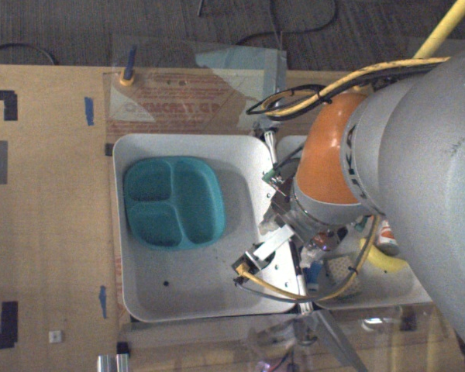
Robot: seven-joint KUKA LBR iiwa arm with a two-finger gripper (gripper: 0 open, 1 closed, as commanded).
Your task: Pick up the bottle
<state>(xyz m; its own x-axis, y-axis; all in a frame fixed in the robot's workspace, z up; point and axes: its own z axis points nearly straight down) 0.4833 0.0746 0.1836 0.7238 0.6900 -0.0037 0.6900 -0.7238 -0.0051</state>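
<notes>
The grey arm with its orange band (337, 161) covers most of the right bin (407, 293). My gripper (293, 266) hangs low over that bin's left side, close to the wall shared with the left bin. Small items peek out beside and beneath it: a blue piece (315, 273), a speckled pale object (342, 273), a yellow curved thing (389, 262) and a white and red item (384, 239). Which of these is the bottle I cannot make out, since the arm hides most of them.
The left bin (139, 293) holds a teal divided plate (174, 201) in its upper left part. Yellow and black cables (356, 76) run along the arm. Cardboard and blue tape marks (89, 111) lie on the bench around the bins.
</notes>
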